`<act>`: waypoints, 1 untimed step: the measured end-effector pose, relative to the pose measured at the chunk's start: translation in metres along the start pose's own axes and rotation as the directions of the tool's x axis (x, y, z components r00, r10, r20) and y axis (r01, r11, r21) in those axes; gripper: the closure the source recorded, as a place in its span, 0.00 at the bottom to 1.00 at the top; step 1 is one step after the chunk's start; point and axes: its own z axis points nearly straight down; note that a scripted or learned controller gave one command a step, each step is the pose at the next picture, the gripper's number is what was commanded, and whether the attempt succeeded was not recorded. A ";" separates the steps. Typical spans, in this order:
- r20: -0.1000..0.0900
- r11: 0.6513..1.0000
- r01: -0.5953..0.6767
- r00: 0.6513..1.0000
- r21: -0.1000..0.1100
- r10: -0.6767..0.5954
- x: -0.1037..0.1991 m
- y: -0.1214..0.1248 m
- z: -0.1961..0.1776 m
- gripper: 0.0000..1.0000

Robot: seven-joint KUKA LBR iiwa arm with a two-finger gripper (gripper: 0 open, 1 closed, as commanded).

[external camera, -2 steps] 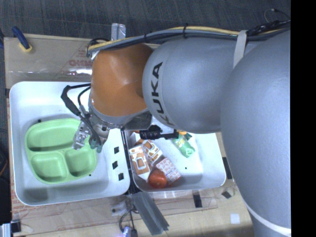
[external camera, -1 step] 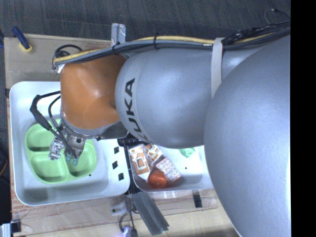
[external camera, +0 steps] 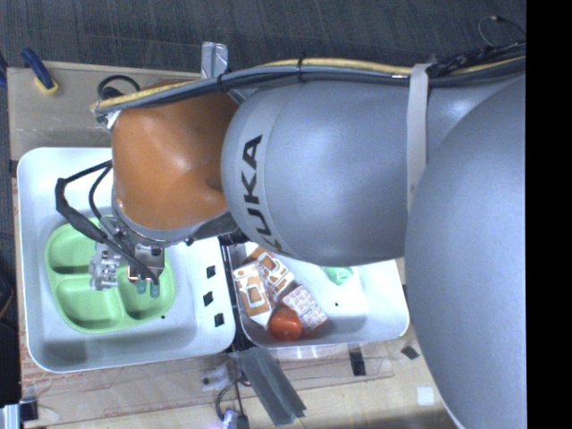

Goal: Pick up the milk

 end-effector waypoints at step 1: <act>0.001 0.981 0.194 0.981 0.000 -0.194 0.000 0.000 -0.018 1.00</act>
